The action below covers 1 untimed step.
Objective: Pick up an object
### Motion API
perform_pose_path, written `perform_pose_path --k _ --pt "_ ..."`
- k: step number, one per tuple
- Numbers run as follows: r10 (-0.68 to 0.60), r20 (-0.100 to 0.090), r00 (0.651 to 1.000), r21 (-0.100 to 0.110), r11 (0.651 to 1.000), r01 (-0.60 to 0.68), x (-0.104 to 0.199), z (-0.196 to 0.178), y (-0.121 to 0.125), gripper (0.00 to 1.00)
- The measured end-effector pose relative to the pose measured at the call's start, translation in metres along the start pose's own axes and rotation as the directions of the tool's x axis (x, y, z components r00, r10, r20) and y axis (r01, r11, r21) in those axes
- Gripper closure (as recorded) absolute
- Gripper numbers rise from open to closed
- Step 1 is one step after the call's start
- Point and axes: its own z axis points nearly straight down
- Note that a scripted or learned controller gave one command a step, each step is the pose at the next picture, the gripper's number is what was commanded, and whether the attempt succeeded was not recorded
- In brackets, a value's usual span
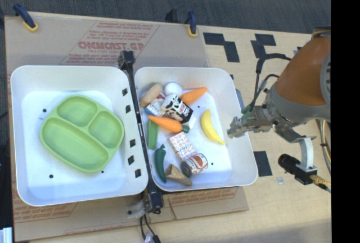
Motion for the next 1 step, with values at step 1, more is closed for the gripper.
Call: perform_pose_path --k 1 --pt "0.002 0.000 1.000 -0.003 1.000 -0.002 0.0215 -0.0351 0.0392 1.00"
